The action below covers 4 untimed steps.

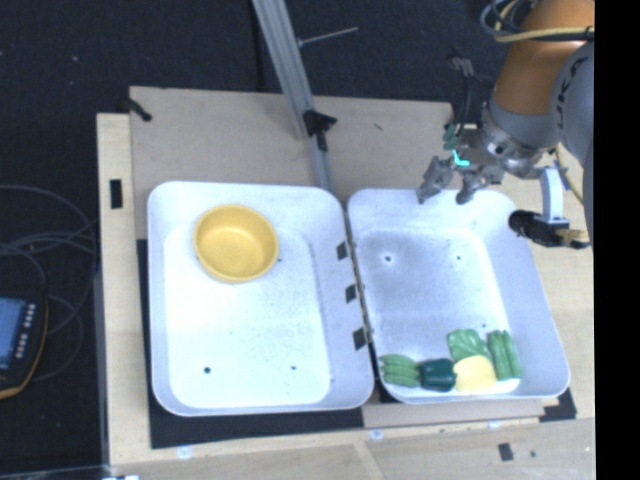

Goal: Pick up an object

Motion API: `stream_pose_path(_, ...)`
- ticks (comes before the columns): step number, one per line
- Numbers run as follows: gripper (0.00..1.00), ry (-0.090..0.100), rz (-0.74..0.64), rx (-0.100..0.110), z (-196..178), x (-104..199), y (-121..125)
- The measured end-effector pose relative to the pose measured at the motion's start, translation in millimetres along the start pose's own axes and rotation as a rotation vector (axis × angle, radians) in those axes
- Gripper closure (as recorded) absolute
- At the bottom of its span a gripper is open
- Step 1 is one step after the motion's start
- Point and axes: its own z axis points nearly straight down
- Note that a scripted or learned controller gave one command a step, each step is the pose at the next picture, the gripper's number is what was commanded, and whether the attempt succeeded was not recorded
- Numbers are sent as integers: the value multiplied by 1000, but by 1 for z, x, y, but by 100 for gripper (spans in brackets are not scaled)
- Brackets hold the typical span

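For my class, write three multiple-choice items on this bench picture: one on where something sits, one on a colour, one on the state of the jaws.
1. Where is the bowl?
A. Far part of the left bin
B. Near part of the right bin
C. On the bench outside both bins

2. What colour is the bowl?
A. Red
B. Yellow
C. Blue

3. What do the gripper jaws hold?
A. The bowl
B. A green item
C. Nothing

Answers:
1 A, it sits near the left bin's far corner.
2 B, it is plainly yellow.
3 C, the jaws stand apart over the right bin's far edge with nothing between them; the green and yellow items lie at its near edge.
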Motion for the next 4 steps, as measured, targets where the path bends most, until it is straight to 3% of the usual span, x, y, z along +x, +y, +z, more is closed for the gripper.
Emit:
stream_pose_path(1,0,0,0,0,0,0,0)
stream_pose_path(3,0,0,1,5,104,7,-17)
stream_pose_path(4,0,-1,0,3,131,6,-17)
